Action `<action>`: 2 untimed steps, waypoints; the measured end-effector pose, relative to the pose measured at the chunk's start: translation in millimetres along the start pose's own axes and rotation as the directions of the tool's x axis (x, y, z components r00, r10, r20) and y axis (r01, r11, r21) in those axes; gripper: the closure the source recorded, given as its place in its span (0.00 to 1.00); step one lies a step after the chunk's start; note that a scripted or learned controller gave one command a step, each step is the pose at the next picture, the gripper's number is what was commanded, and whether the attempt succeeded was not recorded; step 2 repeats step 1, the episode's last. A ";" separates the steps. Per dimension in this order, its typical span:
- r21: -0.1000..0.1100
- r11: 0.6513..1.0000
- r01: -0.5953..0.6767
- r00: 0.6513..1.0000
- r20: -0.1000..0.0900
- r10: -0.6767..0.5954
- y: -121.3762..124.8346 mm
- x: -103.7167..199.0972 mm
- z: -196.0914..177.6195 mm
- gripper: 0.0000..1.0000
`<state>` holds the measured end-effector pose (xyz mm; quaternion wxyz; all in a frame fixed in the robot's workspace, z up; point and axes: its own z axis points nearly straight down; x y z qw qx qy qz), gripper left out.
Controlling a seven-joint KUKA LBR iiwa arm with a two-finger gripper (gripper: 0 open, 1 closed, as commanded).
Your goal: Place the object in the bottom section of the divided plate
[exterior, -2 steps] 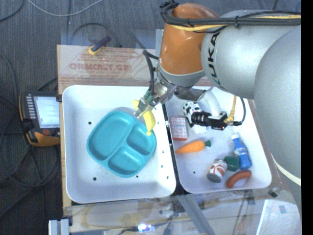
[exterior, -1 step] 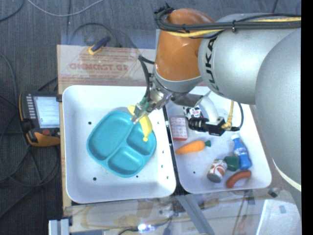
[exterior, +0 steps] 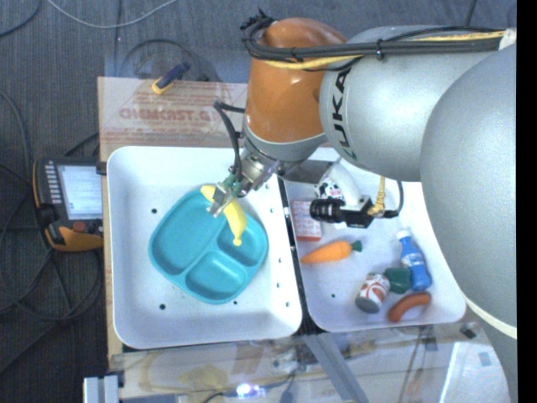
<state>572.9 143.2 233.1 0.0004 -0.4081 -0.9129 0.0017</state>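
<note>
Yellow banana (exterior: pixel 234 218): pinched at its top end, hanging over the plate's 3 o'clock rim.
Gripper (exterior: pixel 225 196): closed on the banana.
Blue plate (exterior: pixel 189 250): left bin; bottom section waits around 5 o'clock.

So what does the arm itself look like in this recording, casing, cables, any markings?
The bulky arm has smooth silver-grey casing with an orange band above the wrist. Black KUKA lettering is partly visible on the grey shell. A bundle of black and yellowish cables runs along its top. The small metallic gripper narrows from the wrist.
</note>
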 end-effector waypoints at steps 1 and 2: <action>-0.001 1.000 0.000 1.000 -0.001 0.000 0.2 0.2 -0.1 0.00; -0.001 1.000 0.000 1.000 -0.001 0.000 0.2 0.2 -0.1 0.00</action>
